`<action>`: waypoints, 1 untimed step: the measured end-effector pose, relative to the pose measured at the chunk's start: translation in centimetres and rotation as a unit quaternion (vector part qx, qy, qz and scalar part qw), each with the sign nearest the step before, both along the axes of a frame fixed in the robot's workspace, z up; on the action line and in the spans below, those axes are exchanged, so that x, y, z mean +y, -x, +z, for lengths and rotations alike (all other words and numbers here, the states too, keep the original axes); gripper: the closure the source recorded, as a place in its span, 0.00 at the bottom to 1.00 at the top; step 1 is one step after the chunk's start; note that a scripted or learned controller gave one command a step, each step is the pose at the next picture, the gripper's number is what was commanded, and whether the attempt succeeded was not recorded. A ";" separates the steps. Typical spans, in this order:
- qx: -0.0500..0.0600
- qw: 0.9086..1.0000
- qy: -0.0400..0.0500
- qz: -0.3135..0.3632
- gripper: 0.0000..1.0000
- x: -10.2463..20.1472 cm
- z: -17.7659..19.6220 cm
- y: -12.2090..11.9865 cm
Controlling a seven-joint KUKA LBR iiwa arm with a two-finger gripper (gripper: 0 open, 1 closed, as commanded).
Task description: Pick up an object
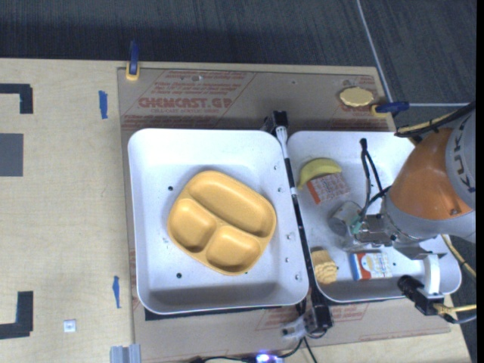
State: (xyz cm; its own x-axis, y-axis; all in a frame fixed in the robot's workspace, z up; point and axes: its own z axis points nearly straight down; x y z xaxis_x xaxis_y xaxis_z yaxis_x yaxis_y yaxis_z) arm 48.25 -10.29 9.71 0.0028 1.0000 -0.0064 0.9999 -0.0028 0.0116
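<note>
Two white bins sat on the bench, the gripper low in the right one near a carton, its jaw state impossible to tell.

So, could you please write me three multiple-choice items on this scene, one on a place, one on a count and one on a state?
1. Where does the yellow divided tray lie?
A. in the left bin
B. in the right bin
C. on the wooden bench outside the bins

2. How many white bins stand on the bench?
A. one
B. two
C. three

3. How does the yellow tray lie?
A. standing on its edge
B. hollows facing up
C. bottom up, three humps showing

Answers: 1 A, the tray sits in the left bin. 2 B, the left bin and the right bin stand side by side. 3 C, its three rounded humps bulge towards the camera.
</note>
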 end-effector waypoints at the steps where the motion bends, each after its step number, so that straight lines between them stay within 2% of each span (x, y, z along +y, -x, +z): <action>1: 0.000 1.000 0.000 0.000 0.00 0.0 0.0 0.0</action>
